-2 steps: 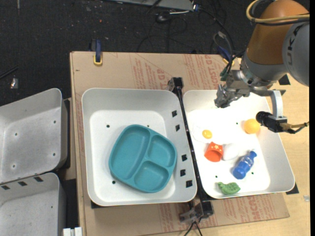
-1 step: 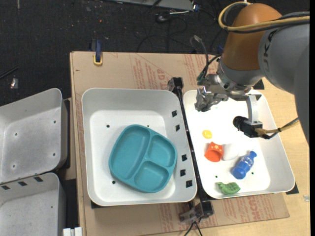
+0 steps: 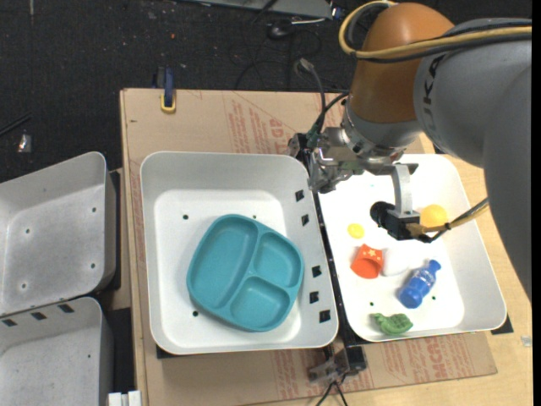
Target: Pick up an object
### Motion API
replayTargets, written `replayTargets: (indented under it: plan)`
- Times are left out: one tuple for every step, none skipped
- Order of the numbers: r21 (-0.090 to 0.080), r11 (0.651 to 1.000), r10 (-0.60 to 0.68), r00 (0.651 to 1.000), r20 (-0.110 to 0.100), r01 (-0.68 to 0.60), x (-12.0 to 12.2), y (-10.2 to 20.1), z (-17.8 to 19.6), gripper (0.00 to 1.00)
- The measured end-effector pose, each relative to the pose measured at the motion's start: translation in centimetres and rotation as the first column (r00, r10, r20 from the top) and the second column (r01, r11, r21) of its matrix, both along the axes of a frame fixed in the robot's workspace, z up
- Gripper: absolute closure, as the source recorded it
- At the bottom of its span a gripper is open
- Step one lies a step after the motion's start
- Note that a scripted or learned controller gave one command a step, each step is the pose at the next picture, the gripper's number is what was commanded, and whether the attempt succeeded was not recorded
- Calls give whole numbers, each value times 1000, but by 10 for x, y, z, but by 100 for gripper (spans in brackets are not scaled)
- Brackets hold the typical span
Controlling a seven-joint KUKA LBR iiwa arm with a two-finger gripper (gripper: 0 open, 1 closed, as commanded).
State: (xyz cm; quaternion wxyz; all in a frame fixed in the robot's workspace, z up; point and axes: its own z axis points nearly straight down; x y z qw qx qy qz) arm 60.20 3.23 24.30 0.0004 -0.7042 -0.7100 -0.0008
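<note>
Nearest you in the right bin (image 3: 469,265), the candidates lie apart, likely so one can be taken alone: a green toy (image 3: 391,322) by the near wall, then a blue bottle (image 3: 418,284), an orange cup (image 3: 366,263) and a yellow disc (image 3: 356,230) farther in; a teal divided plate (image 3: 245,271) lies in the left bin (image 3: 169,227). Beyond them the gripper (image 3: 325,169) hangs over the right bin's far-left corner, and you cannot tell whether it is spread or closed. The arm (image 3: 482,91) reaches in from the right and bends down over that corner.
</note>
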Motion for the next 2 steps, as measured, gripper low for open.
replayTargets:
  plan:
    - [-1, 1000, -1, 1000, -3, 1, -6, 52, -14, 100]
    - [-2, 1000, -6, 1000, -2, 6, -5, 50, -14, 0]
